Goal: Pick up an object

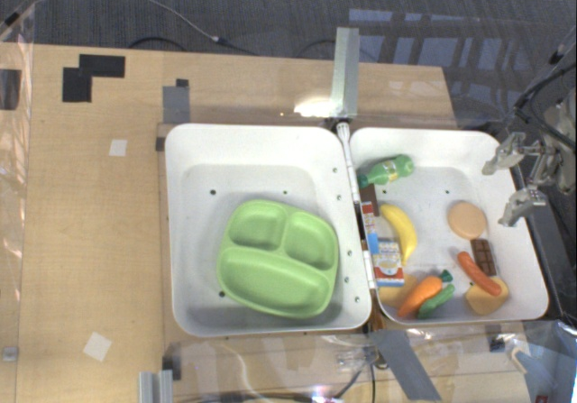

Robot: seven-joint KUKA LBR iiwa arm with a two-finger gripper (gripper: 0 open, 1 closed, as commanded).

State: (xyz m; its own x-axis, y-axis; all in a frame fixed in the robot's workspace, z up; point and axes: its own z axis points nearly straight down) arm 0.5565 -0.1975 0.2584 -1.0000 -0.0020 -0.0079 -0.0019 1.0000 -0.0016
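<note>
Camera view from above takes in a pale wooden bench point(90, 239) carrying two shallow white plastic bins, smooth-walled with rounded corners, set edge to edge. The left bin point(194, 167) holds a green divided plate point(278, 257), glossy and moulded, with three soft-cornered compartments, lying tilted toward the bin's near side.

The right bin point(442, 153) is where the pickable things sit, all toy food with a plastic sheen. A green bottle point(388, 169) lies on its side near the far left corner. Below it a curved yellow banana point(400, 230) rests just beside a small printed carton point(386, 261) that lies against the bin's left wall. At the near edge an orange carrot point(420, 294) with a green top lies slanted. Toward the right there is a flat round tan cookie point(468, 220), a brown ridged chocolate bar point(485, 256), a red sausage point(478, 274) and, touching it, a yellow wedge like cheese point(487, 298).

The gripper point(521, 178) hangs at the right bin's right rim, metallic and angular, its two fingers spread apart with nothing between them, clear of every item. Dark cables trail behind it.
</note>
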